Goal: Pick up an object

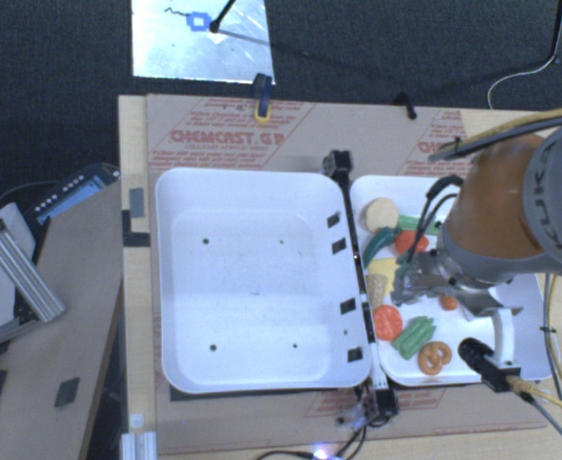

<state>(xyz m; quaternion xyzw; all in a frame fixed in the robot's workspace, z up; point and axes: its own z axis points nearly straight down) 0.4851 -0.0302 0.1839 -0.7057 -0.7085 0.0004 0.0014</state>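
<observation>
The right bin (370,192) holds a pile of toy food: a cream round piece (380,211), a green pepper-like piece (382,239), a red piece (409,241), a pale yellow block (382,277), a red tomato (387,322), a green ridged piece (415,335) and a brown pretzel (434,356). My gripper (413,282) reaches down into the middle of this pile, just right of the yellow block and above the tomato. The arm's grey and orange body covers the bin's right half.
The left bin (252,276) sits beside the right one, with black clips (343,247) along the shared wall. Both bins rest on a cardboard sheet (233,134). A yellow-and-blue clamp (262,99) stands at the cardboard's far edge.
</observation>
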